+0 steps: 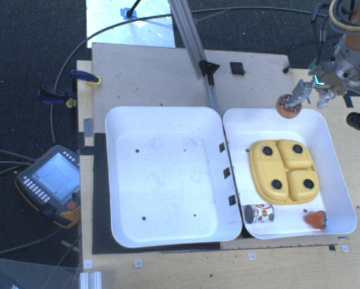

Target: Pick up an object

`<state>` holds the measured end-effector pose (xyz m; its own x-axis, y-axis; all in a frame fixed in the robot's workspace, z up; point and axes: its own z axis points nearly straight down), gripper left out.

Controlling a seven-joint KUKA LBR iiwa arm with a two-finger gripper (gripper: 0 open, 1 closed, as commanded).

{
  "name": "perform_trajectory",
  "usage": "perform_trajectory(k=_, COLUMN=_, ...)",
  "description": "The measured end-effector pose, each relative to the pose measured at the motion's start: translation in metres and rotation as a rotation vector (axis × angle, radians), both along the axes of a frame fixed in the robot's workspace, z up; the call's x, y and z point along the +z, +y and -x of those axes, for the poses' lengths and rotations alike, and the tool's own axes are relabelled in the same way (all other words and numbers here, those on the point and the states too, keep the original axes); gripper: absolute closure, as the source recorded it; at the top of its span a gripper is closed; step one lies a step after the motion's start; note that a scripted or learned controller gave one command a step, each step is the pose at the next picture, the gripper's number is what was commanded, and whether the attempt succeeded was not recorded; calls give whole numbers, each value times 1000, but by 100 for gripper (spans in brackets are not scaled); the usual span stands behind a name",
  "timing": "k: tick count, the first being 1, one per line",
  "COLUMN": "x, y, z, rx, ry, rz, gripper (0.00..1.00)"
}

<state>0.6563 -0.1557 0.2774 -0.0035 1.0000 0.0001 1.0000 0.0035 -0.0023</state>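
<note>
My gripper (308,99) hangs over the far rim of the right bin (333,143), fingers spread and nothing between them. A small brown sprinkled doughnut (286,106) sits at that rim, right at the tip of the left finger (298,93); I cannot tell if they touch. Inside the right bin lie a yellow four-part tray (283,170), a small printed can (259,213) on its side near the front left corner, and a red strawberry (315,220) at the front right.
The left bin (117,179) stands beside the right one, joined by a ridge with black clips (226,172). A slanted metal pole (189,29) crosses the bench's back. A teach pendant (50,182) and cables lie off the left side.
</note>
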Motion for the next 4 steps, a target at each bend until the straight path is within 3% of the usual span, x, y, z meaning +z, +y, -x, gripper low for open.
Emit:
perform_trajectory(k=1, x=2, y=0, z=-1, rx=1, ry=-4, rz=1, gripper=0)
perform_trajectory(k=3, x=-121, y=0, z=3, rx=-2, ry=0, rz=0, gripper=0)
perform_trajectory(k=4, x=-160, y=4, z=5, rx=-3, ry=-10, rz=-1, gripper=0)
